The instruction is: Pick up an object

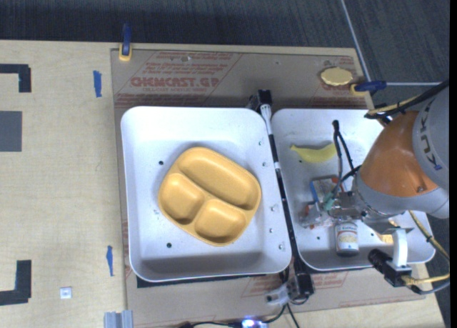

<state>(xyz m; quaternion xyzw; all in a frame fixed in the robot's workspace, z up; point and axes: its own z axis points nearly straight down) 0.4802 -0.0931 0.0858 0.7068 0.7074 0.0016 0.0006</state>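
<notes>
We reach down over the small bottle (347, 237) in the right bin (300, 248); it looks light, rigid, slippery. We would grip its sides, but cannot tell our gripper's (341, 209) state.

The big grey robot arm (435, 141) has a round orange band (393, 162), black letters on its side, and thin black cables (341, 149).

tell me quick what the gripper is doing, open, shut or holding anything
gripper: down in the right bin among the small items; open or shut cannot be told from this view, and no held object can be made out.
</notes>
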